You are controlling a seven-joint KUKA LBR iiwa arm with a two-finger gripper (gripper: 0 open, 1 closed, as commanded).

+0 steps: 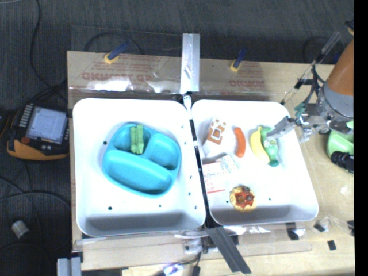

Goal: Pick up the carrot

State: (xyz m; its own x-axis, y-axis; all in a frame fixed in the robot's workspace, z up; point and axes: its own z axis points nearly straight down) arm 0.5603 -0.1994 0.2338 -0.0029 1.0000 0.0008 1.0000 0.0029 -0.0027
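Orange carrot (pixel 240 141), blue plate (pixel 138 171)

Little here can be read. The brown board (pixel 172 79) behind the two bins carries reddish printed lettering in two patches, one behind each bin, but the letters are too blurred and faint to make out. A white card or paper (pixel 217 174) lying in the right bin (pixel 299 171) shows small red and dark marks, too small to read. The handheld pendant (pixel 39 130) on the floor to the left has a lit screen whose contents cannot be made out. No number or brand is legible anywhere.
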